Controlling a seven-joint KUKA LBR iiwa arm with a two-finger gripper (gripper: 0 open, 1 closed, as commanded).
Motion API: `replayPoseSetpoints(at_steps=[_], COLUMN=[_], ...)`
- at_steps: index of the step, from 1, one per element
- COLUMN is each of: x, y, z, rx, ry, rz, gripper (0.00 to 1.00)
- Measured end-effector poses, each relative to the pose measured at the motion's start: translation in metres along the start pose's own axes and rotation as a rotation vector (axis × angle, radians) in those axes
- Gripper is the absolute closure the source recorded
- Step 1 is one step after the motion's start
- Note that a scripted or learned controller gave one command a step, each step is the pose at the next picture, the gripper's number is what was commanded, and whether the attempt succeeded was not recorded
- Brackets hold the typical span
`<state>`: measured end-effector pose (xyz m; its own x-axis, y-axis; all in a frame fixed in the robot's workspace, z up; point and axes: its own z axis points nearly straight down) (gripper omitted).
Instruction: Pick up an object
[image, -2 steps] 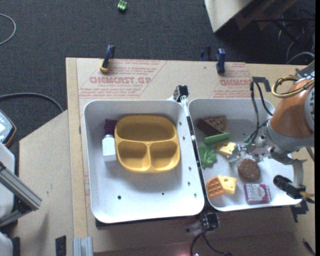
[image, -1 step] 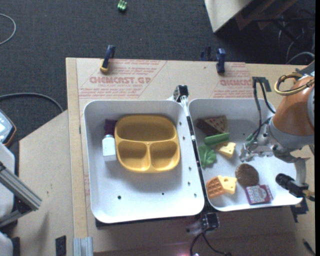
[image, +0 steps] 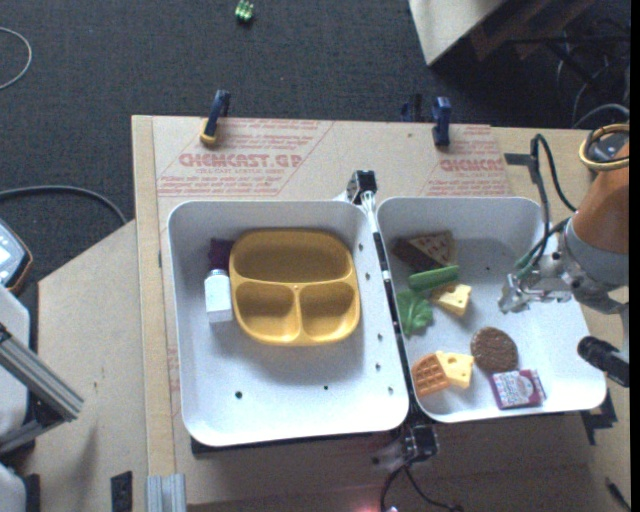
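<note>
Nothing is picked up so far: gripper (image: 517, 293) hovers over the right bin (image: 500, 215), its opening too blurred to tell, clear of the toy foods, with cookie (image: 494, 349) nearest.

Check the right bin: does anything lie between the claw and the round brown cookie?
Nothing visible does. The claw hovers above bare bin floor, and the cookie lies just below and left of it in the view, with open white floor between them.

dark carpet floor (image: 90, 80), wooden bench (image: 150, 400)
</note>
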<state>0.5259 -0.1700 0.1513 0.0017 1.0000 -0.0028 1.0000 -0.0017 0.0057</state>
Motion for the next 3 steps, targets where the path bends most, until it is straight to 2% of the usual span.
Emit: replayPoseSetpoints(at_steps=[1,2,3], x=[-0.010,-0.011,0.031], y=[-0.003,-0.002,0.036], z=[-0.056,-0.075,-0.085], rx=[-0.002,0.001,0.000], ry=[-0.001,0.000,0.002], rz=[0.000,-0.002,-0.008], gripper=[1.00,1.00,1.00])
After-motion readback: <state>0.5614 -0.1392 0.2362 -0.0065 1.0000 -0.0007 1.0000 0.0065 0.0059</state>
